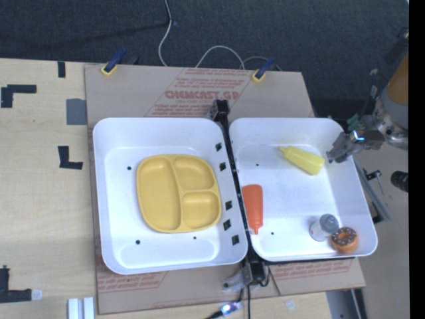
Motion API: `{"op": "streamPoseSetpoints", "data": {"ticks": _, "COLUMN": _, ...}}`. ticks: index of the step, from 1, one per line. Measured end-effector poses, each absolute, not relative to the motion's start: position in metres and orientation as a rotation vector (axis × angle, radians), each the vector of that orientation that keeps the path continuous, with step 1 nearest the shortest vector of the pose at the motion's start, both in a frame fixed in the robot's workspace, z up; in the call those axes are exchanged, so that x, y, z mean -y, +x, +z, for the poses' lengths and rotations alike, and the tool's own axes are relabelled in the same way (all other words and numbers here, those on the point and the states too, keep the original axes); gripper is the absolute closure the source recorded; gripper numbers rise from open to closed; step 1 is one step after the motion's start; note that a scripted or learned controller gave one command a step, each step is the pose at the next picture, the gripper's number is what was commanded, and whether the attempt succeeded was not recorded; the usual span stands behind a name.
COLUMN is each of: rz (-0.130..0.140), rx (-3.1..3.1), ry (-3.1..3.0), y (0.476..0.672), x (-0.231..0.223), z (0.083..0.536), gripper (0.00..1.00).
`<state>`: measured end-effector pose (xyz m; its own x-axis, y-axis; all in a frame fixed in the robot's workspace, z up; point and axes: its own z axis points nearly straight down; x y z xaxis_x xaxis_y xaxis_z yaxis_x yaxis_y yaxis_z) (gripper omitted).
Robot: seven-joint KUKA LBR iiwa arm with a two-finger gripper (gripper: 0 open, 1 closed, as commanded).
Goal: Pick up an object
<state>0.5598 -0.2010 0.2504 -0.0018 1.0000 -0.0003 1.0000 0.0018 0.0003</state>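
Two white bins (106,178) on cardboard (192,92) — dark carpet (80,12) behind; jaws' (339,150) state unclear.

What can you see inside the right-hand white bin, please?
Inside the right bin: a yellow bottle, an orange carrot-like piece, a grey can and a sprinkled donut. Anything beneath them is covered.

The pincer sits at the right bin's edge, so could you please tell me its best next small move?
Probably a short move left and down onto the yellow bottle: the pincer hovers just right of it, and it lies apart from the other items.
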Motion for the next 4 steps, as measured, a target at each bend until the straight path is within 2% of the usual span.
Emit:
{"op": "streamPoseSetpoints", "data": {"ticks": 3, "rz": -0.002, "rx": -2.230, "ry": 2.217, "y": 0.539, "x": 0.043, "z": 0.224, "gripper": 1.00}}
{"op": "streamPoseSetpoints", "data": {"ticks": 4, "rz": 0.000, "rx": -2.230, "ry": 2.215, "y": 0.534, "x": -0.006, "z": 0.233, "gripper": 1.00}}
